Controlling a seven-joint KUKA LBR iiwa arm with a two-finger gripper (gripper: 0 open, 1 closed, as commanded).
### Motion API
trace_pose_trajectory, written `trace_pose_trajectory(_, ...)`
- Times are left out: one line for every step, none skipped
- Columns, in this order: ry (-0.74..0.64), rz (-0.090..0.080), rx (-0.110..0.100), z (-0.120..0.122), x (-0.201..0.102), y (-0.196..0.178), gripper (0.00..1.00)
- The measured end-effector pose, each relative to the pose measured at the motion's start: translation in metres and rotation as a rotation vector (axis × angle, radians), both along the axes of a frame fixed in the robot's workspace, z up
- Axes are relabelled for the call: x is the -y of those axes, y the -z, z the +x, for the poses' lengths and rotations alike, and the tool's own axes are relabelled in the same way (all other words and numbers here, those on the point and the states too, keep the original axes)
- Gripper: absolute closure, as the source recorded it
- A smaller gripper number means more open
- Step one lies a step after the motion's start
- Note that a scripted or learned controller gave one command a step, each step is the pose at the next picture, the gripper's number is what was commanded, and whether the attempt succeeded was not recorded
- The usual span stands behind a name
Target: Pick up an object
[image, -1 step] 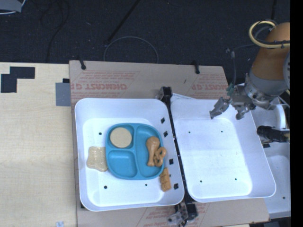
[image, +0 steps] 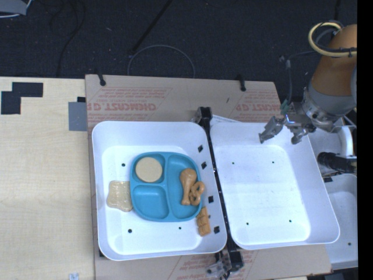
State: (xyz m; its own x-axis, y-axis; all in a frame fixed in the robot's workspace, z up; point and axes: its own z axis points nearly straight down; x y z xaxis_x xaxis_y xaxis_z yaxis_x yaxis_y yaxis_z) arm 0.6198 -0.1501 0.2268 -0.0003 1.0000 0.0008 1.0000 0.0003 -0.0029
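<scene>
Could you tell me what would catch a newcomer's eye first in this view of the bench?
The bright blue divided tray in the left bin stands out, with a round tan piece and a pretzel-like piece in its compartments. At upper right, the gripper hovers open over the far edge of the right bin.

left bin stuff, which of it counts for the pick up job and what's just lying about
For the job:
- round tan disc on the blue tray
- tan pretzel-like piece on the tray
- pale flat piece left of the tray
- small tan piece by the divider
- gripper, open, over the right bin

Lying about:
- cardboard sheet
- cables
</scene>
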Motion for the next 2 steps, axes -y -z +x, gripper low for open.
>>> trace_pose_trajectory(0.000, 0.000, -0.003, 0.001, 0.002, 0.043, 0.00)
trace_pose_trajectory(-0.002, 0.001, -0.004, 0.002, -0.006, 0.104, 0.00)
